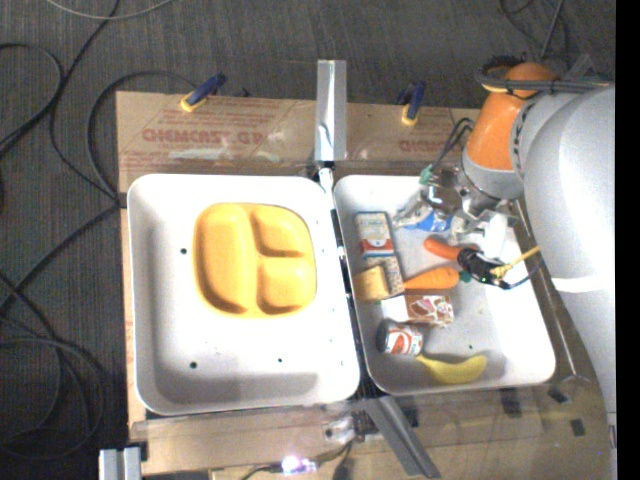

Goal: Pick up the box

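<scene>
While the arm (560, 168) reaches in over the right bin (530, 363), its gripper (452, 211) sits above that bin's upper part, just right of the box (373, 235); finger state is hidden by wrist clutter, cannot tell. The box lies flat at the right bin's upper left, nothing gripping it. Below the box, a tan block (374, 282), possibly a sponge. A carrot (432, 279) lies right of that block, another orange piece (441, 248) above it. A small carton (430, 310), a can (402, 341) and a banana (452, 368) fill the right bin's lower part. The left bin (160, 348) holds a yellow divided tray (256, 258).
</scene>
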`<act>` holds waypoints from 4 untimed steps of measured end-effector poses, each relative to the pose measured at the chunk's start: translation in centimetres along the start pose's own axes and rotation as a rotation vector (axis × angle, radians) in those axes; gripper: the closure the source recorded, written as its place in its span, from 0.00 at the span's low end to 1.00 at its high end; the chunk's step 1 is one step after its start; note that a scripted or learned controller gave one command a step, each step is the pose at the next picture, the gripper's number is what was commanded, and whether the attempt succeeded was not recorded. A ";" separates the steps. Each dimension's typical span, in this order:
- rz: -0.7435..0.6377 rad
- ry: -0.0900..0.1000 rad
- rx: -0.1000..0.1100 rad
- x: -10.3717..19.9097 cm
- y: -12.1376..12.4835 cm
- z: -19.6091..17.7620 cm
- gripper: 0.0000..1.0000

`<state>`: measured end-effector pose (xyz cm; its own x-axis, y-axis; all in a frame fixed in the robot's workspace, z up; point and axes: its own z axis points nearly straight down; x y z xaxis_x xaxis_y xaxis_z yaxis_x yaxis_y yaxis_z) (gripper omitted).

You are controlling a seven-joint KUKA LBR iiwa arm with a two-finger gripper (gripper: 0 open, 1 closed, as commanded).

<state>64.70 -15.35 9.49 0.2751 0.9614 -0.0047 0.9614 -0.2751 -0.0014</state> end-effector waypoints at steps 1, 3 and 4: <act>0.037 -0.005 0.009 5.6 0.3 0.8 0.00; -0.004 -0.001 0.007 5.3 -0.3 0.4 1.00; -0.006 0.000 -0.002 5.4 -0.2 0.7 0.00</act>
<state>66.01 -10.10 8.76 0.2696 0.9629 -0.0043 0.9630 -0.2696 0.0010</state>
